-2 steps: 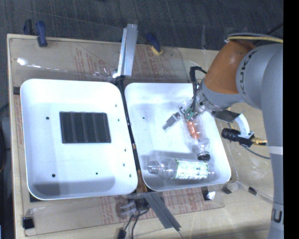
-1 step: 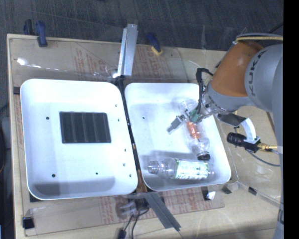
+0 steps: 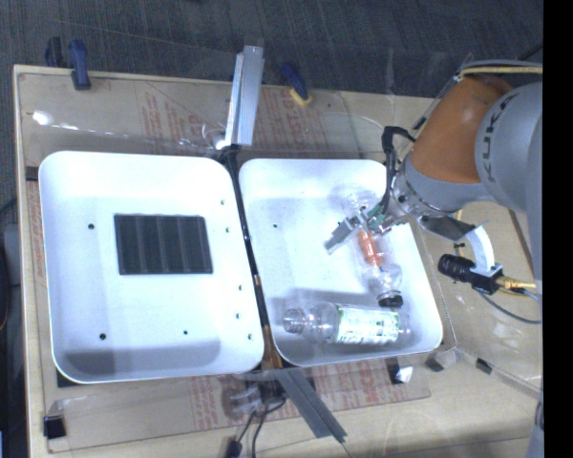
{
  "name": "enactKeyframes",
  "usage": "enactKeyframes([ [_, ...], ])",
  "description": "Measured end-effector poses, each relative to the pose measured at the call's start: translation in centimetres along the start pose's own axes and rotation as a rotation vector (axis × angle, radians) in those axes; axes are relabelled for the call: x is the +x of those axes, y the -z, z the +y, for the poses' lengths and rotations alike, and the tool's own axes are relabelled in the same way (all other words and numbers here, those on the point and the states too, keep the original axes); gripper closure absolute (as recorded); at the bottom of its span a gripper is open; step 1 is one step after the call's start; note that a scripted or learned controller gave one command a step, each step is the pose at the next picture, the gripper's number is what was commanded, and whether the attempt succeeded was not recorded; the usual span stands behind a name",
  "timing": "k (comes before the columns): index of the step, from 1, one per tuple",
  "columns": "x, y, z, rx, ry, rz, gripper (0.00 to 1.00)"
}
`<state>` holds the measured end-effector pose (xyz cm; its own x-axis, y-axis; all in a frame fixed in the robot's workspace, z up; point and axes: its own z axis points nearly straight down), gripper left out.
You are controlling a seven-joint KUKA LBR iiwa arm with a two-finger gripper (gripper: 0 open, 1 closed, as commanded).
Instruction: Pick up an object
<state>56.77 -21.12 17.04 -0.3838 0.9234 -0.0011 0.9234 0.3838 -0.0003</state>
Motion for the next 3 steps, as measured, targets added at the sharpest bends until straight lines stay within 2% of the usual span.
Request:
enactKeyframes([
  [3,-0.6,0.0,1.4,-0.001,-0.038,0.000,0.00],
])
